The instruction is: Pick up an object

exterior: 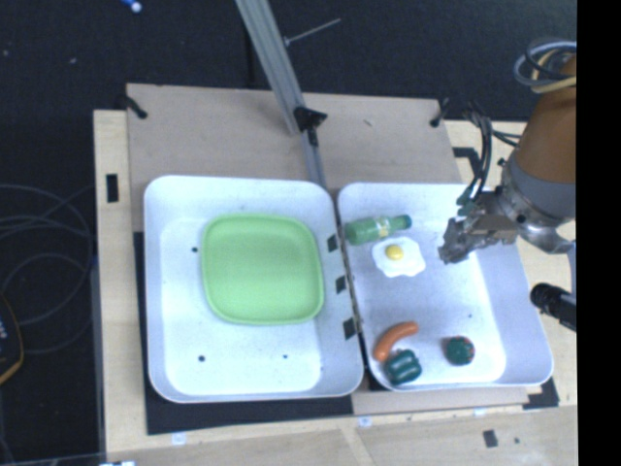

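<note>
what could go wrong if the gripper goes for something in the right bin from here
1. The gripper hangs beside the fried egg, which lies flat; fingers may slide over it without a grip.
2. The green bottle lies just above the egg, so a low approach could knock it.
3. The sausage and green pepper touch near the right bin's front wall; grabbing one may drag the other.

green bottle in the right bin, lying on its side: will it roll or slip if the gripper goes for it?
The green bottle lies flat and looks round-bodied, so a nudge across its length would probably roll it. It looks like smooth plastic, so possibly slippery. It lies close to the fried egg, which may get bumped. The gripper hangs just right of both.
</note>
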`<state>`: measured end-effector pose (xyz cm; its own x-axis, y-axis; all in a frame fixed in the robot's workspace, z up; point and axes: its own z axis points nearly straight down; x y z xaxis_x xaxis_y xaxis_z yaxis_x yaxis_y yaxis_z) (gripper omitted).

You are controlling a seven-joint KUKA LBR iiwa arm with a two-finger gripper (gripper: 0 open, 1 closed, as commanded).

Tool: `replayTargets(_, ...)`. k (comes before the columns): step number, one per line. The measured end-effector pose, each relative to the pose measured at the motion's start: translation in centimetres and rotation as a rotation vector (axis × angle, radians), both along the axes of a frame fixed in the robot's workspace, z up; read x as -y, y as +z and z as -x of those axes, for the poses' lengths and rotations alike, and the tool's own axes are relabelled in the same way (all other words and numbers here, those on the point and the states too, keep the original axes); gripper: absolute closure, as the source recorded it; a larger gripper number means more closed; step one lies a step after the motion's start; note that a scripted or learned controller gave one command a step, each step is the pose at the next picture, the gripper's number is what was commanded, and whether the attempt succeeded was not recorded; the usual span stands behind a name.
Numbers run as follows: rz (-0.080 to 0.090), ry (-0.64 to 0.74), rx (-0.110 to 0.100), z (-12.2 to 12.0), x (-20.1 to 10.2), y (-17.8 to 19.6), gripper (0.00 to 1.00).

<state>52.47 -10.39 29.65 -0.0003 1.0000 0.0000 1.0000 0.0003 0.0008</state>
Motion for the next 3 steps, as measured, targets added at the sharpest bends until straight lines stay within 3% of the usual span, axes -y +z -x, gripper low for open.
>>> replayTargets(1,0.000,0.002,0.000,0.3,-4.6,-0.6,1.00)
replayTargets(3,0.000,0.003,-0.003,-1.8,-14.8,-4.0,1.00)
